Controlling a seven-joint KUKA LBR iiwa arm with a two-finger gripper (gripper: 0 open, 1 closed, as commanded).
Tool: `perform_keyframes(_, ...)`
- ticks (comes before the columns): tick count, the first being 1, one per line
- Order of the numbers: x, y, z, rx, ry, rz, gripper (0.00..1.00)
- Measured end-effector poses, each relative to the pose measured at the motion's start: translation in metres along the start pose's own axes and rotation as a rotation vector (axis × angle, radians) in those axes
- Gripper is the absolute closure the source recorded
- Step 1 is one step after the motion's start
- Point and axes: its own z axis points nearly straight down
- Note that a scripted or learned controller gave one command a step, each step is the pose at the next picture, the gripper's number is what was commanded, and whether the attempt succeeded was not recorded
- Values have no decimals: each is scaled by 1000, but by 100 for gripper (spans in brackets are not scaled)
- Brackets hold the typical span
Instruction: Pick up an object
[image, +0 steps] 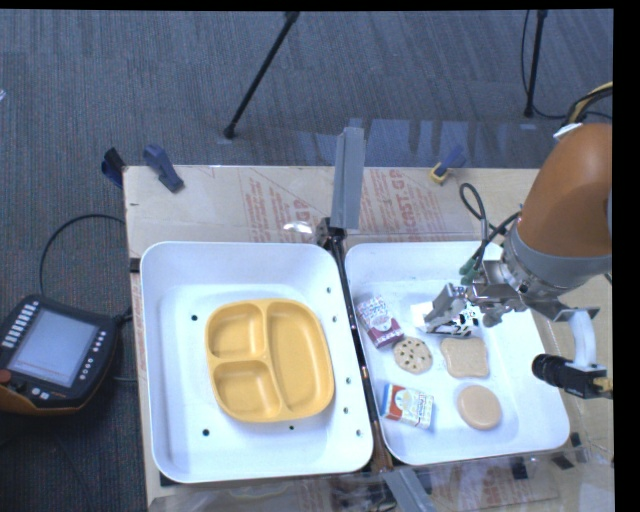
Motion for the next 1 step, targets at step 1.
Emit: perform_keyframes(1,4,40,120,10,3,-108,0)
